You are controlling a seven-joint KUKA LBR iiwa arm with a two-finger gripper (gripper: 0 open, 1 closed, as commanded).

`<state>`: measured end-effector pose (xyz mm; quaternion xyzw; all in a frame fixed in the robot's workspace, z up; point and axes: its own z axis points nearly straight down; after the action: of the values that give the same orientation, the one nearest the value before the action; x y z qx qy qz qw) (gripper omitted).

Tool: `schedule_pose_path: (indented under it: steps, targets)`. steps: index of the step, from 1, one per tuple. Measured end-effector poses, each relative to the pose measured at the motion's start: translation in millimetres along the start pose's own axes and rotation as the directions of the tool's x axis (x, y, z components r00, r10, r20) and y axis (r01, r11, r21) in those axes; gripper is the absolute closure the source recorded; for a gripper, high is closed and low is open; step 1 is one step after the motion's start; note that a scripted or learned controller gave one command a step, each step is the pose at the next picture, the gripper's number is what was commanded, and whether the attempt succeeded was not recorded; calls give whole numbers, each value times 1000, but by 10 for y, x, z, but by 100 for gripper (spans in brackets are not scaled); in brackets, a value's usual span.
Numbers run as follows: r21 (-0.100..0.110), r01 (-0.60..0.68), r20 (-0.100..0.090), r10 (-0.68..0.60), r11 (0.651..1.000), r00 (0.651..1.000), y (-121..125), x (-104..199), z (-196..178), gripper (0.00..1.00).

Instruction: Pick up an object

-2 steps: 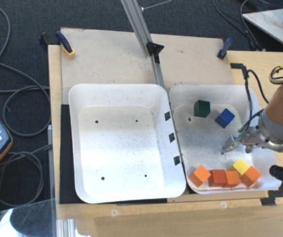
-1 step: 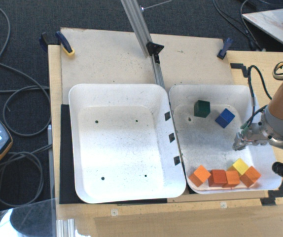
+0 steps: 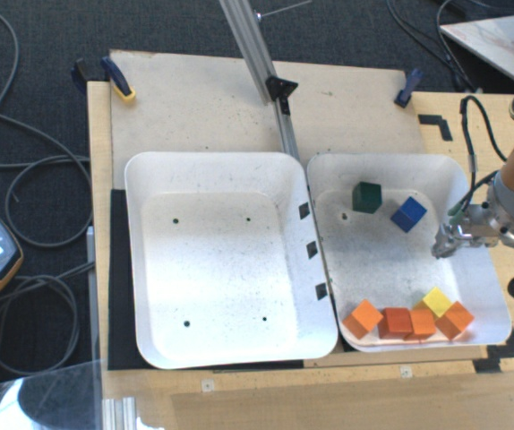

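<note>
Green cube [image 3: 366, 197], blue cube [image 3: 408, 214], speckled white bins [image 3: 149, 177]

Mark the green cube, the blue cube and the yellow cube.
green cube [image 3: 366, 197], camera view, on its top face
blue cube [image 3: 408, 214], camera view, on its top face
yellow cube [image 3: 438, 301], camera view, on its top face

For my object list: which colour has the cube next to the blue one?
Dark green cube, seen in the camera view, in the right bin.
</note>
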<state>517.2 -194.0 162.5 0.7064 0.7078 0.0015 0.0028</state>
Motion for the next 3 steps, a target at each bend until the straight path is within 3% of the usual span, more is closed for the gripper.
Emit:
schedule_pose_path:
  steps: [1, 2, 3]
  targets:
    - [-2, 0, 1, 0, 1000, 1000, 23, -5, -527, 100]
    - [5, 4, -5, -4, 1000, 1000, 66, 435, -546, 100]
    - [4, 6, -5, -6, 1000, 1000, 159, 1078, -601, 100]
